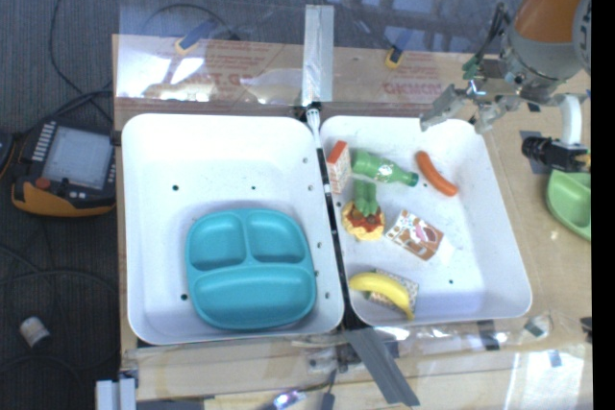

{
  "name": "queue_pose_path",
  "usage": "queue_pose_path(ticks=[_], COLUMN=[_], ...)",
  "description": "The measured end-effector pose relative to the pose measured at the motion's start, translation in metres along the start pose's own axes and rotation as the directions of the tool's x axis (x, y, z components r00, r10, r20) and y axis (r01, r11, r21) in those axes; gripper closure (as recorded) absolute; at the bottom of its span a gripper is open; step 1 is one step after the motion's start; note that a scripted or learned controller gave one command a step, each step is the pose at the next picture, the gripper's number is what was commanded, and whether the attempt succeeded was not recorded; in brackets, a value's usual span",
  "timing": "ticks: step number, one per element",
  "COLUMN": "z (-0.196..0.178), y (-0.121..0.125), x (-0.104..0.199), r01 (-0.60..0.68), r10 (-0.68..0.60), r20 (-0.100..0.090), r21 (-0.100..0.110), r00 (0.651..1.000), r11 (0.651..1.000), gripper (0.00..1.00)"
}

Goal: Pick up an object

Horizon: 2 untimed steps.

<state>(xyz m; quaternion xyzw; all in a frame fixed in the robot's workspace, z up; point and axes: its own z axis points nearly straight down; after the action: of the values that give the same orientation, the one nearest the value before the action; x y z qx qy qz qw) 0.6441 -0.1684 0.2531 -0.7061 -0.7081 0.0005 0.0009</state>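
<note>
Bins (pixel 144 206): two; one tray (pixel 252 266), one banana (pixel 382 291)

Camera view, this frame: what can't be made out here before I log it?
- Arm: cut off by the top and right edges.
- Gripper: small and blurred over the right bin's far corner; nothing visible between its fingers.
- Green object on the bench: cut by the right edge.
- Printed packet: label too small to read.
- Banana: partly overlapped by a wrapper.
</note>
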Motion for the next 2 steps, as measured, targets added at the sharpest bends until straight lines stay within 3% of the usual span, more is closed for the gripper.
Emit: queue_pose_path(ticks=[1, 2], z=[0.1555, 0.1463], y=[0.0233, 0.0232], x=[-0.0234, -0.0237], r01=[0.030, 0.031], r10=[-0.030, -0.031], r20=[0.003, 0.008], r21=[-0.001, 0.001], r00=[1.000, 0.999], r11=[1.000, 1.000], gripper=[0.00, 1.00])
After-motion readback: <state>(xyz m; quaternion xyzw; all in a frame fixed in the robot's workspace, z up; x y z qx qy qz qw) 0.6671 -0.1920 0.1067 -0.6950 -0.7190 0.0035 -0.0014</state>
